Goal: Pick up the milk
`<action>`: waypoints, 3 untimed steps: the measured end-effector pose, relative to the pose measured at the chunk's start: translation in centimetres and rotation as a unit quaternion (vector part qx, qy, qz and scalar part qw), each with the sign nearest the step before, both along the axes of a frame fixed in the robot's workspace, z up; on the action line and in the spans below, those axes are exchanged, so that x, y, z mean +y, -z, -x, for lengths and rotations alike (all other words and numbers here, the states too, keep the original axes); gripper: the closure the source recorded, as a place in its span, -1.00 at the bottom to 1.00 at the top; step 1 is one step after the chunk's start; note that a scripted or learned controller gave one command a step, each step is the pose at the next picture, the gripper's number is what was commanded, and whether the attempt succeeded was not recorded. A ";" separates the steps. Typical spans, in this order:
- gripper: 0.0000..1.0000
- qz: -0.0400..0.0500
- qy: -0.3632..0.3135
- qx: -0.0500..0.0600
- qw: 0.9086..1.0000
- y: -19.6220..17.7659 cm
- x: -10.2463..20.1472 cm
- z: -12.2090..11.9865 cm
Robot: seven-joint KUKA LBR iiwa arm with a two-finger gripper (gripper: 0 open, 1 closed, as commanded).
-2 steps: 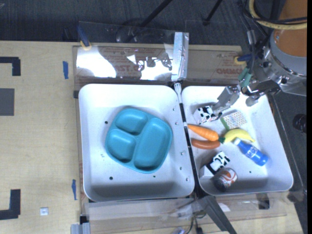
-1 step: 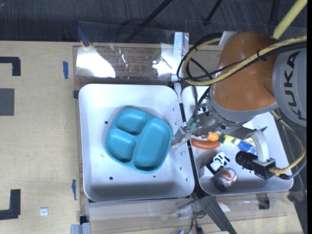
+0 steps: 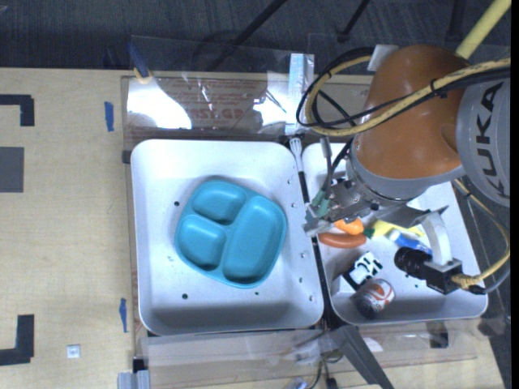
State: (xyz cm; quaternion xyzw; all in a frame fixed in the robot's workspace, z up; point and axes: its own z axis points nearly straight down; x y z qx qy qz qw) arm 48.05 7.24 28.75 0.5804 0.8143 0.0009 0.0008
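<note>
White, black-patched small milk carton point(image 3: 366, 267) lies in the right white bin point(image 3: 466, 302), just below the orange carrot-like toy point(image 3: 345, 235), itself under the gripper point(image 3: 331, 209), whose grasp cannot be told.

**Pale wooden bench under bright overhead light**

A light wood bench top point(image 3: 65, 217) carries black tape marks point(image 3: 24, 110) at nine o'clock and blue tape tabs point(image 3: 109, 116). Dark carpeted floor point(image 3: 162, 6) spans twelve o'clock, crossed by black stand legs point(image 3: 276, 10).
</note>
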 end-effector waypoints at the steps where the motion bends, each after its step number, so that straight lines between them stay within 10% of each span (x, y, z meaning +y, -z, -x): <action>1: 1.00 0.000 -0.105 0.002 0.995 6.6 8.0 0.1; 2: 1.00 0.001 -0.227 0.000 0.974 -11.2 3.4 0.0; 3: 1.00 0.000 -0.083 0.002 0.997 -1.5 7.0 -2.9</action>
